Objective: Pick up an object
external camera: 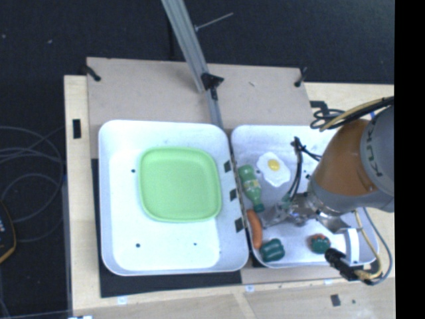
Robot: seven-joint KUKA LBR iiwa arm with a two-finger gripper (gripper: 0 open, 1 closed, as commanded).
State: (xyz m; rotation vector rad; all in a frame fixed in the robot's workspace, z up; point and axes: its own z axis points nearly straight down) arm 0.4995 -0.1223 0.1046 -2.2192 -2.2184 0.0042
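Grey two-finger gripper (289, 212) sits low in the right white bin (247, 138) beside the orange carrot-shaped toy (254, 225); finger state indeterminable. Recommend centring over carrot before closing.

Robotics lab bench — two shallow white bins (113, 178) sat side by side on a plywood board (153, 92), a metal camera pole (186, 35) rose behind, loose cables (30, 171) trailed over dark floor — toy food (273, 168) as props.

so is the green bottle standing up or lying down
Lying down: the green bottle rests on its side on the right bin's floor, beside the fried egg.
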